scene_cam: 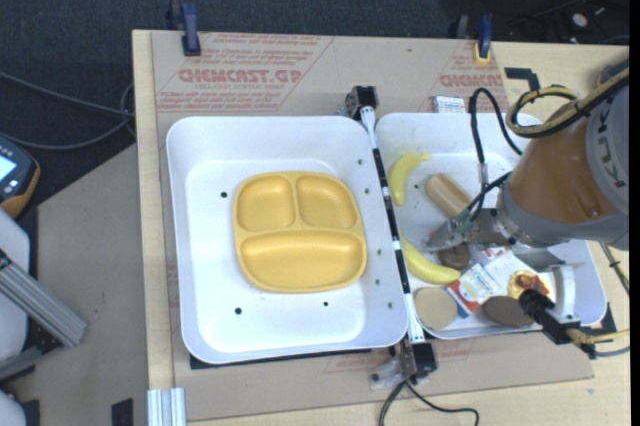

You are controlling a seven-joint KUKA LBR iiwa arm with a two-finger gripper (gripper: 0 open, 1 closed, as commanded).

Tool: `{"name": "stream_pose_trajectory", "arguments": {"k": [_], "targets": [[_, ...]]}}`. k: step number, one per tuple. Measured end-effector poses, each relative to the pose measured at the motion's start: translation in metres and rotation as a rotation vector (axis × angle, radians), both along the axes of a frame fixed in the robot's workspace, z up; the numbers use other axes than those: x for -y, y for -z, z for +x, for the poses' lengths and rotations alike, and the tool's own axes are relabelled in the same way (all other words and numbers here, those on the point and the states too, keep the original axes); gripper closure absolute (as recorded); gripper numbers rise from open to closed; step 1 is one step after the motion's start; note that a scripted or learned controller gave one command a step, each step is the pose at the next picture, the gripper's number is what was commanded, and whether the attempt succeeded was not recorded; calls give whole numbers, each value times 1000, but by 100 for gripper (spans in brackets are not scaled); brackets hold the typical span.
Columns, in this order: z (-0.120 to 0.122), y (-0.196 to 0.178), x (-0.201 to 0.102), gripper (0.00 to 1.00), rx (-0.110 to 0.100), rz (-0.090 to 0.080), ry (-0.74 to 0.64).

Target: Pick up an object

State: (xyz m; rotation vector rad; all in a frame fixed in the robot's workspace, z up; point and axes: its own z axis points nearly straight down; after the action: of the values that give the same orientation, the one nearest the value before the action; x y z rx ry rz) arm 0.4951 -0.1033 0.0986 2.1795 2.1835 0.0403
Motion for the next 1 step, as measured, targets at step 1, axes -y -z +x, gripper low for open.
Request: {"name": "stream_pose_trajectory", "arguments": {"k": [1], "targets": [[2,-14,4,100,9,-8,5]]}}
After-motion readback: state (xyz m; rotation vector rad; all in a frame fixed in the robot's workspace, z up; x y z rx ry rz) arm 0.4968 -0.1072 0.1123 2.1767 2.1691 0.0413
